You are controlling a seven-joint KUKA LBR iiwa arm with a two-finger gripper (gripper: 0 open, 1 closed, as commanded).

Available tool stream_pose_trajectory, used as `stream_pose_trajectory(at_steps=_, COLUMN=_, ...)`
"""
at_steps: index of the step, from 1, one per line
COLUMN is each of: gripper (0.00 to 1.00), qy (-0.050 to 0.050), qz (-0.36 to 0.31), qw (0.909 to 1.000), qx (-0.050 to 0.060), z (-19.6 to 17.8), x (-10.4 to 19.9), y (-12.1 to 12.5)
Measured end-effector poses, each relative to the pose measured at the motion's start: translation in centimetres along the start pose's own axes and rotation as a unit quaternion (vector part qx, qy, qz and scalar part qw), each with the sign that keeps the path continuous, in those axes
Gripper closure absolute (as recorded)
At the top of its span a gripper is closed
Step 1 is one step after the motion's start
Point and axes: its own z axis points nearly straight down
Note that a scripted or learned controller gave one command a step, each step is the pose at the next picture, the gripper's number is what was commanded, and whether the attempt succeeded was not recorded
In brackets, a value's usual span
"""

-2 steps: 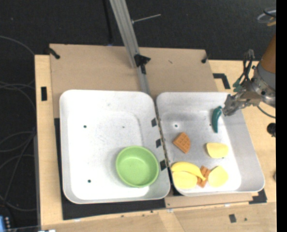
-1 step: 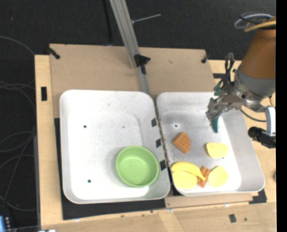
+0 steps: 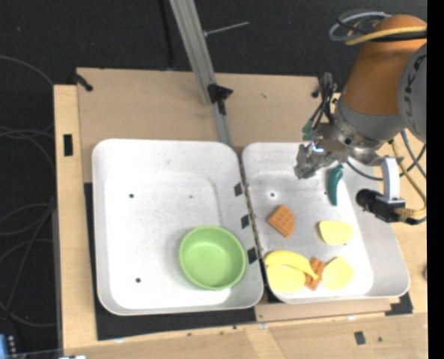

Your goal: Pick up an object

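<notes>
My arm [image 3: 379, 73] comes in from the upper right of the frame, its orange band sitting above the wrist, and my pincer [image 3: 309, 163] hangs over the upper part of the right bin [image 3: 382, 275]. From this slanted view I cannot tell whether it is open or closed, and I see nothing caught in it. Just to the right of it, a slim teal piece [image 3: 332, 184] points downward over the bin floor. The things I might pick lie lower in the same bin, well apart from my pincer: an orange waffle-patterned piece [image 3: 281, 221] sits near the bin's left wall, tilted like a diamond; a pale yellow piece [image 3: 335, 232] lies to its right; along the bottom edge rest a larger yellow piece [image 3: 286, 270], a small orange piece [image 3: 314, 269] touching it, and another yellow piece [image 3: 338, 274] just beside that. In the left bin [image 3: 132, 170], toward its lower right corner, stands a green bowl [image 3: 213, 256], upright with its mouth up. A grey metal bar [image 3: 195, 47] slants down from the top centre of the frame toward the gap between the two bins.
</notes>
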Motion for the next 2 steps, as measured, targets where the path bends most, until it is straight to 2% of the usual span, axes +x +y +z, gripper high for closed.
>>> stream_pose_trajectory(at_steps=2, gripper=1.0, qy=0.0, qz=0.001, qw=1.0, qx=0.002, z=0.7, x=9.0, y=1.3)
